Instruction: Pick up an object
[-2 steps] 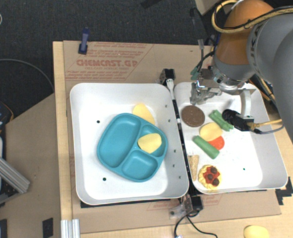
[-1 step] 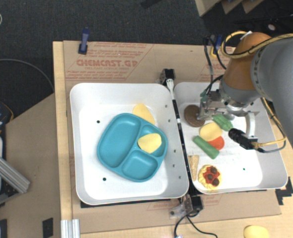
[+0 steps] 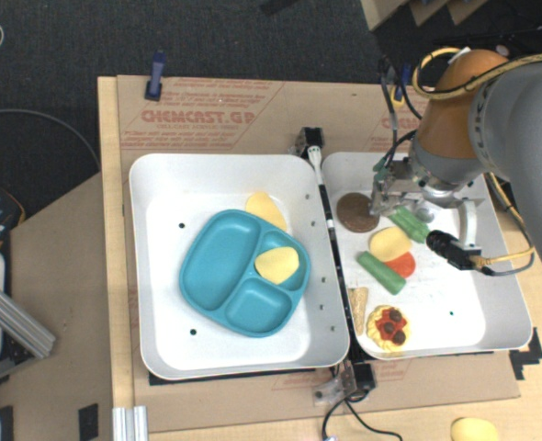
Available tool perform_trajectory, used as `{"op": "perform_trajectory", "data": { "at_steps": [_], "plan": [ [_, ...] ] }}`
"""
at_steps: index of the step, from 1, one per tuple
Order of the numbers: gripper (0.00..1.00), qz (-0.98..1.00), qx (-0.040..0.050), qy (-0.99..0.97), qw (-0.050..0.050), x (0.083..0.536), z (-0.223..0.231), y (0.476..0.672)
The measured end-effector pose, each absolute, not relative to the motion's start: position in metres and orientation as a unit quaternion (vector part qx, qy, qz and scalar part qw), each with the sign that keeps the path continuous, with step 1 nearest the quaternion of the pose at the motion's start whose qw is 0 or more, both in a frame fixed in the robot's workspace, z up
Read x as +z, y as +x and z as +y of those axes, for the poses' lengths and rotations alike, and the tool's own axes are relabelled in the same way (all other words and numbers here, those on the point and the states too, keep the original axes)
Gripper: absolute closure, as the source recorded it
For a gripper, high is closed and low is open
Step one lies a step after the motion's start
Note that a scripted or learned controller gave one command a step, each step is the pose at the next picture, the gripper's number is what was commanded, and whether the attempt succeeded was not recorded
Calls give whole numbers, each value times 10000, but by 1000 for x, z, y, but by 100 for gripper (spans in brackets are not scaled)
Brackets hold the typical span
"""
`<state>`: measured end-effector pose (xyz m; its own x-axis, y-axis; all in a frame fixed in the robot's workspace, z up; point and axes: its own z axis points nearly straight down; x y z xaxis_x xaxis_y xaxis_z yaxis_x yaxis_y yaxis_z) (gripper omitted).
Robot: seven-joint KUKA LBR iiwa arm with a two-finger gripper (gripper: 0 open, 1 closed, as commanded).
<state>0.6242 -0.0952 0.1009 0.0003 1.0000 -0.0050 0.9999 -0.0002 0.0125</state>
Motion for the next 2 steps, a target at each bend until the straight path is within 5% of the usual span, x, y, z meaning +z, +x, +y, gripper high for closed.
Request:
{"op": "perform_trajectory", "data": {
  "at_steps": [1,2],
  "plan": [
    [100,7071,31,7071,69,111,-95,625],
    [100,7059,30,7083,35,89,-121,567]
  ]
}}
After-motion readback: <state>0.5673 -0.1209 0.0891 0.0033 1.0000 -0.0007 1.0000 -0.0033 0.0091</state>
